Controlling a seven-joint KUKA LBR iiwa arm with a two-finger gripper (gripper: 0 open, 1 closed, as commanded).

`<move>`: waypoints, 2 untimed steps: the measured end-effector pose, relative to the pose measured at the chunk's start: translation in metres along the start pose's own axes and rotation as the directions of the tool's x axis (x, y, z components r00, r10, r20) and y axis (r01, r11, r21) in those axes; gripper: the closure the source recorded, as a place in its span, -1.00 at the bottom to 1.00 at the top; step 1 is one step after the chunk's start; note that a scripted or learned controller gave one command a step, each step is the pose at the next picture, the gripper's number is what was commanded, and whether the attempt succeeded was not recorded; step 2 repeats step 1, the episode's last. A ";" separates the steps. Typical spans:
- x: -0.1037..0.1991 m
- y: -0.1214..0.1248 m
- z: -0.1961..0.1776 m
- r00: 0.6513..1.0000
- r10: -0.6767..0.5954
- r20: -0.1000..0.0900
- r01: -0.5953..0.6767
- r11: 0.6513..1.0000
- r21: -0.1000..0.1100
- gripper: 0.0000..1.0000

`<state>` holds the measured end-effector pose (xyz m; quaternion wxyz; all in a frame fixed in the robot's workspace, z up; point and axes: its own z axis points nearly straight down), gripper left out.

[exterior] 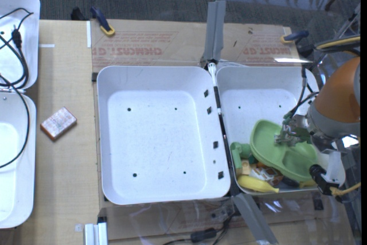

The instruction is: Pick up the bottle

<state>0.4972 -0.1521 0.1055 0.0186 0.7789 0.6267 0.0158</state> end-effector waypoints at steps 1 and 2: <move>0.031 -0.018 -0.156 0.999 -0.055 0.002 0.054 0.997 0.055 1.00; 0.031 -0.018 -0.156 0.999 -0.055 0.002 0.054 0.997 0.055 1.00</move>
